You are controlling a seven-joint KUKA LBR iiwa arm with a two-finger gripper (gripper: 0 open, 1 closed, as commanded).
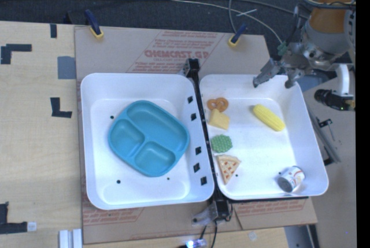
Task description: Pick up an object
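Note:
My gripper [273, 79] hangs open over the far right corner of the right bin [306, 125], its two dark fingers spread and nothing between them. Below it in that bin lies a yellow corn cob [268, 117]. Along the bin's left side sit a pretzel [218, 104], a yellow cheese wedge [219, 120], a green broccoli piece [221, 143] and a waffle-like slice [228, 168]. A small tin can [291, 178] lies on its side in the near right corner.
The left bin [95, 125] holds a blue divided plate [148, 137]. A black divider with clips runs between the bins. Cables trail across the dark floor behind the bench. Two clamps pin the cardboard sheet at the back.

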